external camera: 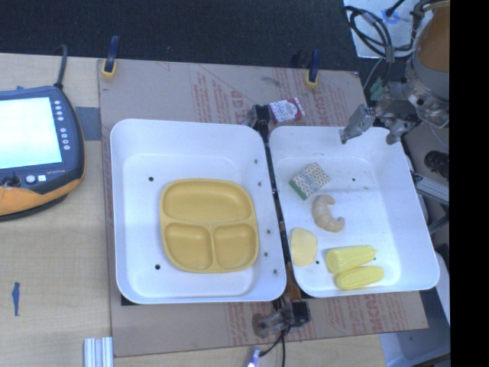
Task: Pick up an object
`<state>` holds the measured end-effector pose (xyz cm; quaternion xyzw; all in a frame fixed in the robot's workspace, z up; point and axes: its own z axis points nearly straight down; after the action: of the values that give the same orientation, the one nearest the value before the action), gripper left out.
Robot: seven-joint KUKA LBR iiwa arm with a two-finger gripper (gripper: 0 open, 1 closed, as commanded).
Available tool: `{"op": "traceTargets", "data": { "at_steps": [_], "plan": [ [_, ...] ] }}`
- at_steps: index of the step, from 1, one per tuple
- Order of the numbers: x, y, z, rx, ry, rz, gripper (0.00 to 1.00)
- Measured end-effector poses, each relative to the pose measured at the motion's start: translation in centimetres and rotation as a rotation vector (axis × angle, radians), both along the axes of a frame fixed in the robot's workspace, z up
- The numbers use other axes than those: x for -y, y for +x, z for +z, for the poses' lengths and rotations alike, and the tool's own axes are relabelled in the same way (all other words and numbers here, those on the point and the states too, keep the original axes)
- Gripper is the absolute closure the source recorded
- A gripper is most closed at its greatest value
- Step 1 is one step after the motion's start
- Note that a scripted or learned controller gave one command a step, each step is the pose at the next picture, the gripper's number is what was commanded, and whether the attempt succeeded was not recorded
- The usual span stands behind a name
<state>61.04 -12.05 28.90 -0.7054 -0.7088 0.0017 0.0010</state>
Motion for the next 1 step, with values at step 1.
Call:
{"op": "traceTargets", "data": {
  "at_steps": [1],
  "plan": [
    [-1.36, -6.16, -14.17, -0.002, 0.0, 0.0, 0.0]
  ]
}}
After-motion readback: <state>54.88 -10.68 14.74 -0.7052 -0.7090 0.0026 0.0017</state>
